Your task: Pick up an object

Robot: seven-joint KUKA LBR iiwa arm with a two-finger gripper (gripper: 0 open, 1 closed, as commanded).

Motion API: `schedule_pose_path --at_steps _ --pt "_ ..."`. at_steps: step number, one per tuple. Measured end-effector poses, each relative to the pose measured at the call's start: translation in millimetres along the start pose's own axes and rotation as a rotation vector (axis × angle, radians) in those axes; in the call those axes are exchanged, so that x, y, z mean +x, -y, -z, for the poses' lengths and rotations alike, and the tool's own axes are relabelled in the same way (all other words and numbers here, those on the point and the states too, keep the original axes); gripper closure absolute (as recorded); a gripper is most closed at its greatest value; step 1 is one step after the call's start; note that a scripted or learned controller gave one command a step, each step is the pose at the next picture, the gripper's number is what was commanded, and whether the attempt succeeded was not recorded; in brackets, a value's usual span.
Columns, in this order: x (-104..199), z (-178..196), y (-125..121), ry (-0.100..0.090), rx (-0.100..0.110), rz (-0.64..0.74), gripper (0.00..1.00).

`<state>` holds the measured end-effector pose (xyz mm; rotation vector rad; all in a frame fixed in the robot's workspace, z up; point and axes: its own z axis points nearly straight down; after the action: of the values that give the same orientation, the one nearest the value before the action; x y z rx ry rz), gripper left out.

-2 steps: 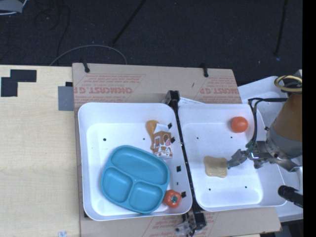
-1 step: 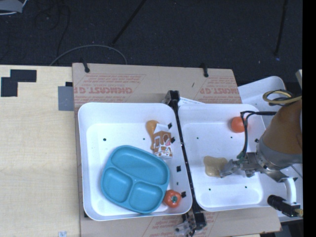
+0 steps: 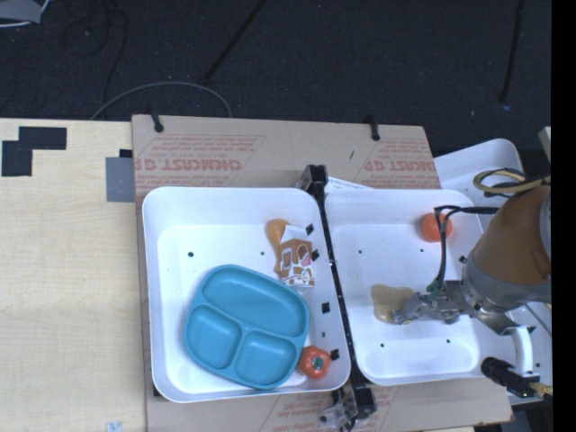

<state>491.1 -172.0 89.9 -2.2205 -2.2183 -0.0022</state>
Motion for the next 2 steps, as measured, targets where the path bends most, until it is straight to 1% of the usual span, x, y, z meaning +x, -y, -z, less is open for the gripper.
schedule_pose_path --at_steps 1,2 --pt "1 11 -1 -0.002 -0.003 -0.003 1.00" --pt "2 73 -8 0.004 -0.004 0.003 1.00"
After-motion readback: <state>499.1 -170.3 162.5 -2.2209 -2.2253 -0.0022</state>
